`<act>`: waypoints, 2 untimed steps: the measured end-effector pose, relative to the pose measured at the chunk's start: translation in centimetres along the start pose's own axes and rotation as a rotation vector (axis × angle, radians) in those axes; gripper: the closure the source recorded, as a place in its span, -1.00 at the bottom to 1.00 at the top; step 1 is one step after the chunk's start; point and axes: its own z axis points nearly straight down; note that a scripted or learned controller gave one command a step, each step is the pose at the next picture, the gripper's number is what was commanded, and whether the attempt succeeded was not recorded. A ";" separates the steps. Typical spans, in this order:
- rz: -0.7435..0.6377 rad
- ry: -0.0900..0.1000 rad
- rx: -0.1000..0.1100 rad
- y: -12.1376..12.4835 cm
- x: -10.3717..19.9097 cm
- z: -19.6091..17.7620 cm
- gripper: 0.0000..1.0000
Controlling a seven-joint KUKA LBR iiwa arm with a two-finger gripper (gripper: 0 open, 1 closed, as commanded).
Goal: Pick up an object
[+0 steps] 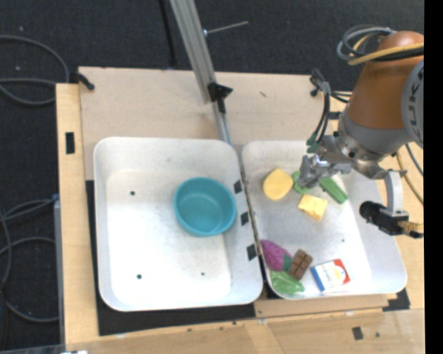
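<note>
Reach step was judged in hand. Gripper (pixel 312 174) was lowered in right bin (pixel 369 271), just above green object (pixel 332 190), beside yellow block (pixel 313 207). Finger state could not be told. Next, secure closing on green object, then straight lift, was judged needed.

Seven small items scattered in the right bin (pixel 376 271). Yellow rounded lump (pixel 277 184) near the upper left. Pale yellow wedge (pixel 313 207) just right of it and lower. Green elongated piece (pixel 334 190) tilted, lying beside the wedge. Purple cluster (pixel 274 254), brown chocolate-like block (pixel 301 263) and green leafy piece (pixel 287 283) bunched at the lower left corner. White carton with red and blue print (pixel 331 274) lying flat just right of them.
</note>
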 end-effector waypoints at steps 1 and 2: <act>0.001 0.000 0.001 1.5 4.6 -0.1 1.00; 0.001 0.000 0.001 2.7 9.3 -0.3 1.00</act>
